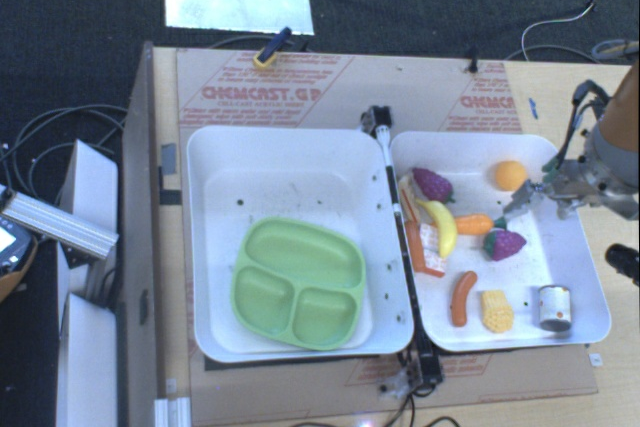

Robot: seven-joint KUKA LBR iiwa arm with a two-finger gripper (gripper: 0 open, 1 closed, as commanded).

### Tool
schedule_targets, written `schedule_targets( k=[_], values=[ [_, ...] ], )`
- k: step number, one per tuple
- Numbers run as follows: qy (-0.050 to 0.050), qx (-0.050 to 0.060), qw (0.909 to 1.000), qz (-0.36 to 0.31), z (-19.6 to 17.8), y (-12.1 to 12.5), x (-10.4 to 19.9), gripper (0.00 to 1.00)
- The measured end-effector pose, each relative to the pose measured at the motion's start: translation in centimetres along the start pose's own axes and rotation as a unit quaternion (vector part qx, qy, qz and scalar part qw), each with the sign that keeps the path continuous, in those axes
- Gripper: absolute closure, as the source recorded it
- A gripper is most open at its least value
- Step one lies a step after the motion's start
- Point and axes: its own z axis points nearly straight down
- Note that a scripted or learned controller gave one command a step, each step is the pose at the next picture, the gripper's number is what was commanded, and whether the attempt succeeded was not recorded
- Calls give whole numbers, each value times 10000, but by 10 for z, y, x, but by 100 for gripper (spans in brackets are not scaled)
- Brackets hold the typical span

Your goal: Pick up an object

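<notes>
Two white bins, listed left to right, positions given from the claw (522,202).

Left bin (210,165), well apart to the claw's left: one green divided tray (298,283), lying flat.

Right bin (590,300), toy food scattered loose, apparently as pick targets. Farthest left of the claw: purple grapes (432,183), banana (441,226), an orange packet (425,250). Down-left: sausage (461,298), corn cob (497,311). Just left: carrot (474,225). Just below, close to the tip: purple berry (505,243), the likeliest thing to be picked. Just above: orange ball (511,175). Down-right: metal can (554,307).

Arm: enters from the right over the bin's far edge, wrist low, claw slanted down-left toward the berry and carrot. Claw state: cannot tell; nothing visibly held.
</notes>
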Motion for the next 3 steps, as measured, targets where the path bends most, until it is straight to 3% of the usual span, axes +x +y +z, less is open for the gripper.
schedule_targets(
  k=[1, 2, 3],
  values=[
    [-9, -72, 10000, 10, 99, 35, 34, 0],
    [-59, -126, 9999, 34, 101, 31, 61, 0],
    [-47, -86, 9999, 33, 108, 7, 80, 0]
  ],
)
